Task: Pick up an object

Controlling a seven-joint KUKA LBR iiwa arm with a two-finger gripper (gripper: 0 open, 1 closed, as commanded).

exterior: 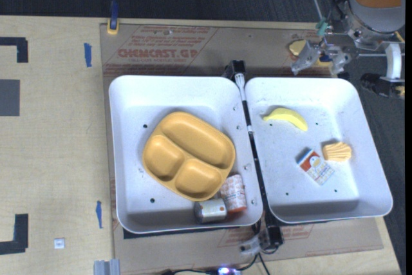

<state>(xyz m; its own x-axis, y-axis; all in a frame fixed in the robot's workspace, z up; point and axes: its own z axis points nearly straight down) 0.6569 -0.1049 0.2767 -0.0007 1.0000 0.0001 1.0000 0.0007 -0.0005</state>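
Observation:
The right bin (pixel 360 199) holds a yellow banana (pixel 285 117) near its far left, an orange ridged piece (pixel 337 151) at mid right, and a small red, white and blue box (pixel 315 166) beside it. In the left bin (pixel 122 138) lies a big yellow compartment tray (pixel 188 154), with a small printed can (pixel 234 193) and a grey-brown cylinder (pixel 210 210) at the near right corner. My gripper (pixel 322 56) hangs high beyond the right bin's far edge, over the cardboard. A small tan shape (pixel 297 47) shows at its left side; whether it is held is unclear.
Both bins sit on a brown cardboard sheet (pixel 161 48) on the pale bench. A black clamp (pixel 237 69) stands at the far end of the seam between the bins. Cables run past the arm at the top right.

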